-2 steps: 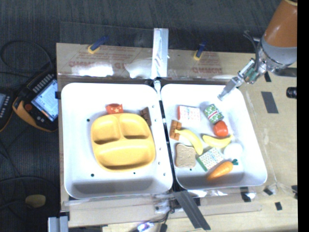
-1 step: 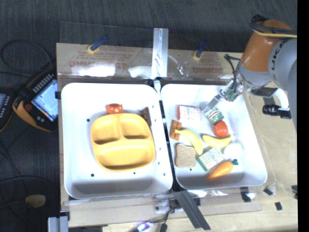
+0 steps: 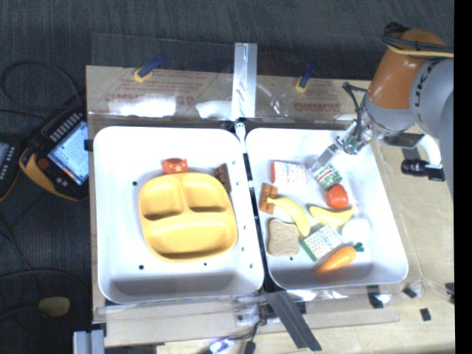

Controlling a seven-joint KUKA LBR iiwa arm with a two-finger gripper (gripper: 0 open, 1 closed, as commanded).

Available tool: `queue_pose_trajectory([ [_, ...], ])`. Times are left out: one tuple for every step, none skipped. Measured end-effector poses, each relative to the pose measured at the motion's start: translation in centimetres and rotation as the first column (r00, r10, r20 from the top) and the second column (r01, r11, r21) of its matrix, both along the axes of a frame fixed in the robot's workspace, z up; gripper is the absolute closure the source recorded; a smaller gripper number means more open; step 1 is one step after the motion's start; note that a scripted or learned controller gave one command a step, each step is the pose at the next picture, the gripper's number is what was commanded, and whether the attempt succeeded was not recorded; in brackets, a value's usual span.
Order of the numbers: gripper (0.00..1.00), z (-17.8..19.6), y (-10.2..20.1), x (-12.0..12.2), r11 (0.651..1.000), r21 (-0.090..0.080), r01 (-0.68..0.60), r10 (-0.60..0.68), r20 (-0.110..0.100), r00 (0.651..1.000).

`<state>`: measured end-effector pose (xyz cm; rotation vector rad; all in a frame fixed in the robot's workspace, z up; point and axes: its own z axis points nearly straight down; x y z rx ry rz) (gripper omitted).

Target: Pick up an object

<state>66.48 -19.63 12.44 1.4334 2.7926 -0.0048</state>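
Observation:
The right bin (image 3: 383, 220) holds several toy foods: a red-and-white box (image 3: 287, 172), a small green packet (image 3: 327, 176), a red tomato (image 3: 338, 195), two bananas (image 3: 294, 213) (image 3: 332, 214), a bread slice (image 3: 282, 237), a green-and-white carton (image 3: 321, 242), a carrot (image 3: 337, 259), a white egg (image 3: 356, 229) and a brown waffle piece (image 3: 267, 197). My gripper (image 3: 341, 148) hangs over the bin's far right part, just above and right of the green packet. Nothing shows in its grasp.
The left bin (image 3: 110, 198) carries a yellow divided plate (image 3: 188, 216), a red piece (image 3: 175, 166) and a brown piece (image 3: 222, 174) at its far side. A divider wall (image 3: 249, 198) separates the bins. A handheld pendant (image 3: 63, 157) lies off the bench at the left.

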Motion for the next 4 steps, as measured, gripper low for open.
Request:
queue_pose_trajectory([
  [0.0,-2.8,1.5,-1.0,0.988,0.003,0.157,-0.157,0.017,0.987],
  [1.0,-1.7,1.7,-0.8,0.988,0.004,0.154,-0.154,0.021,0.988],
  [1.0,6.2,9.6,-0.9,0.986,0.004,0.169,-0.169,0.001,0.986],
  [0.0,6.2,9.6,-0.9,0.986,0.004,0.169,-0.169,0.0,0.986],
])
